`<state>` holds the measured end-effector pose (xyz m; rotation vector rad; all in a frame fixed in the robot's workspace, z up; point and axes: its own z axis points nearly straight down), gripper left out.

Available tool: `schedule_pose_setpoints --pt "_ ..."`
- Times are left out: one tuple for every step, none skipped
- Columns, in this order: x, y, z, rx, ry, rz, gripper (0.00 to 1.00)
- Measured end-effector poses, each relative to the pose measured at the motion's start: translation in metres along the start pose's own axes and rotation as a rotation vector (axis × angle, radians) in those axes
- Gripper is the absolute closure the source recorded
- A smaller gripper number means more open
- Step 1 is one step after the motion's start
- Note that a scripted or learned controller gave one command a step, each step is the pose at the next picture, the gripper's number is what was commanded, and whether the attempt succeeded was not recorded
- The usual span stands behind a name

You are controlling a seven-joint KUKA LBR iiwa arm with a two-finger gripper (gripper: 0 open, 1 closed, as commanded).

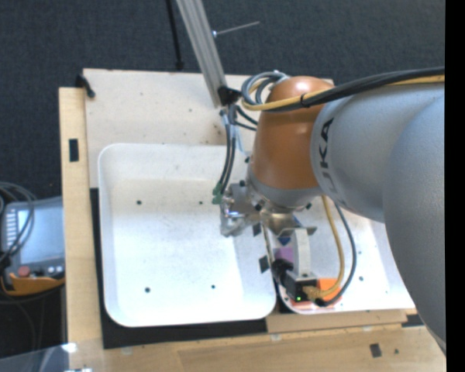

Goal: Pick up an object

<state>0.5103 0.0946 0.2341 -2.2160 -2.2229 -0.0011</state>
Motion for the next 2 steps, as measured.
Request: schedule_pose_setpoints --pt "0.0025 -0.0142 0.0076 0.000 -0.004 0.005 1.00" --pt "0.0038 -0.0141 0.0077 0.000 -0.001 0.006 0.00"
